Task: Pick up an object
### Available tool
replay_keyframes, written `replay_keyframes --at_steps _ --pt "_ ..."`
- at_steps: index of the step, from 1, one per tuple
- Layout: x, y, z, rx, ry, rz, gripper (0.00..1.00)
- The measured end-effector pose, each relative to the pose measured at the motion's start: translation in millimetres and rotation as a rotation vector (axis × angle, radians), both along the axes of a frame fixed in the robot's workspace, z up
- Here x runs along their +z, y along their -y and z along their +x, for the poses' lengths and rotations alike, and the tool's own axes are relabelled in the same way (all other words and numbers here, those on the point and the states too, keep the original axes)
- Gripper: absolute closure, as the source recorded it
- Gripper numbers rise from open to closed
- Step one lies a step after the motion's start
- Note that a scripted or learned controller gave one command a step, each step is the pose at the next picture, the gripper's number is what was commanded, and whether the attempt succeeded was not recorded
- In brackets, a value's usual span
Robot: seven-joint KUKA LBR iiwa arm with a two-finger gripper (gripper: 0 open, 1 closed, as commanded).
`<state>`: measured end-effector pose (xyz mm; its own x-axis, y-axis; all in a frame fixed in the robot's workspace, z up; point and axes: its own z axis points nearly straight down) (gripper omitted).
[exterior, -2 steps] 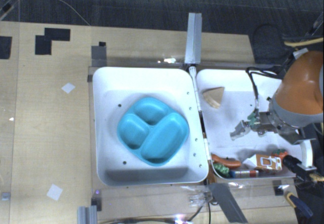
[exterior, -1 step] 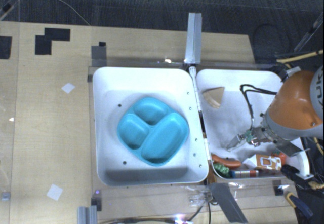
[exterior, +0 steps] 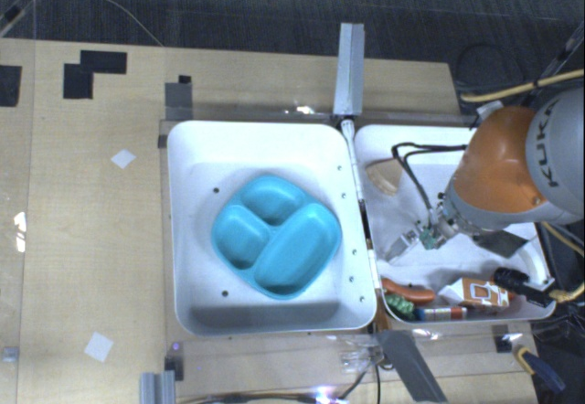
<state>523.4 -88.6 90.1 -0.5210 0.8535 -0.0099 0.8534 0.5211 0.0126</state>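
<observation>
Orange-banded arm (exterior: 501, 175) over right bin (exterior: 454, 139) | gripper (exterior: 422, 238) state unclear | blue tray (exterior: 277, 235), left bin (exterior: 187, 210) | wooden bench (exterior: 82, 210)

Grey arm (exterior: 512, 164), claw (exterior: 409, 240) lowered leftward.

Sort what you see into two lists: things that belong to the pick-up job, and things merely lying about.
Belonging to the job:
- gripper, lowered into the right bin
- orange item at that bin's near edge
- brown packet beside it
- pale object near the bin's far left corner

Lying about:
- blue divided tray in the left bin
- black tape marks on the bench
</observation>
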Motion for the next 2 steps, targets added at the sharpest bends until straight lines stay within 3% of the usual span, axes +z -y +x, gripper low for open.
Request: replay_keyframes --at_steps 1,2 --pt "-2 23 73 -0.097 -0.003 0.002 0.0" --pt "-2 9 144 0.046 -0.028 0.0 0.0"
